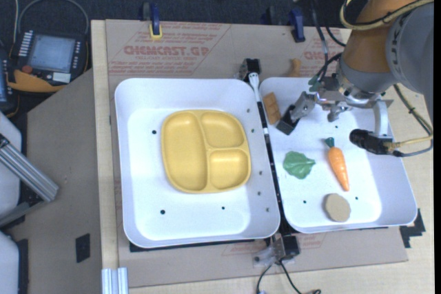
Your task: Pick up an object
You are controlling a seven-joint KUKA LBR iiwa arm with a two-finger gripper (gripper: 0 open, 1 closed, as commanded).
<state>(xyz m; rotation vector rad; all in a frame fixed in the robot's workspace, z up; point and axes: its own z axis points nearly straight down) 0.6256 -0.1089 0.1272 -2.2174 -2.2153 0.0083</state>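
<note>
A tan round piece point(337, 207) lies at the near edge of the right bin point(393, 200), with a toy carrot point(337, 166) and a green leaf point(298, 164) just behind it, none touching. A small brown piece point(271, 107) sits by the divider. The left bin point(134, 148) bears a yellow divided plate point(205, 150). The gripper point(329, 119) hangs above the carrot's top, fingers spread, pinching nothing. Farther back, red writing on the board point(172, 45) reads roughly "CHEMCAST".
</note>
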